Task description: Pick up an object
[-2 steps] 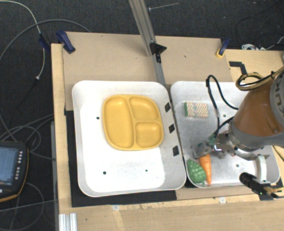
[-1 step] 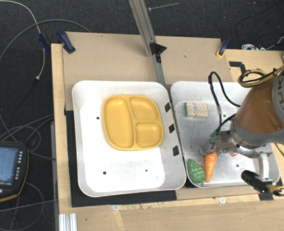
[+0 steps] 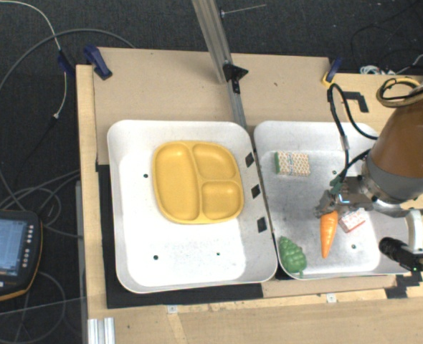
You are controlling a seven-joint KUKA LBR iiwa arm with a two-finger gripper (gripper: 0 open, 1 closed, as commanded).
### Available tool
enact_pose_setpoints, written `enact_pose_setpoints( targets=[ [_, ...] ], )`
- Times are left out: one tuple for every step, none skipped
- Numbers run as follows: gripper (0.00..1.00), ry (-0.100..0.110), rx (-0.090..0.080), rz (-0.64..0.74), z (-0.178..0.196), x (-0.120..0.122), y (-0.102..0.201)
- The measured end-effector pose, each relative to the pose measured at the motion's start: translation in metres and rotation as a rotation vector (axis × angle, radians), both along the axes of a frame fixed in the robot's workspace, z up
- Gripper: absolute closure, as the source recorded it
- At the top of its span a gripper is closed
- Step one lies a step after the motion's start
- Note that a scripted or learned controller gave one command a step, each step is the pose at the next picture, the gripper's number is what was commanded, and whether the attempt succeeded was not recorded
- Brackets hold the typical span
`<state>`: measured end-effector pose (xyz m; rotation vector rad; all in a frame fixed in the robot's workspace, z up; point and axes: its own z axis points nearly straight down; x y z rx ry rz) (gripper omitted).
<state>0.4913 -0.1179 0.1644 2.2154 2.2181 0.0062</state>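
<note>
1. Far out at nine o'clock, off the bench, a handheld control pendant lies on the dark floor with its screen lit; nothing on it can be read.
2. Moving right, the left bin holds a yellow three-compartment plate, set toward the bin's twelve o'clock side.
3. A grey metal post slants down from twelve o'clock to the seam between the two bins.
4. Inside the right bin, a small patterned packet lies near the bin's eleven o'clock corner; its print is too fine to read.
5. A green knobbly toy sits at the bin's seven o'clock corner, against the rim.
6. A toy carrot lies near the bin's centre, tip toward six o'clock, its top just under the gripper.
7. A small white-and-red card lies just beside the carrot at three o'clock; its marking is illegible.
8. The gripper hangs over the carrot's top end; whether its fingers are apart or closed I cannot tell.
</note>
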Motion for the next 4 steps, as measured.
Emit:
enact_pose_setpoints(
  targets=[
    [1.0, 0.001, 0.001, 0.001, 0.044, 0.006, 0.0],
    [1.0, 0.0, 0.0, 0.001, 0.098, 0.007, 0.0],
    [1.0, 0.011, 0.005, 0.005, 0.082, 0.017, 0.055],
    [1.0, 0.005, 0.004, 0.006, 0.088, 0.027, 0.107]
  ],
)
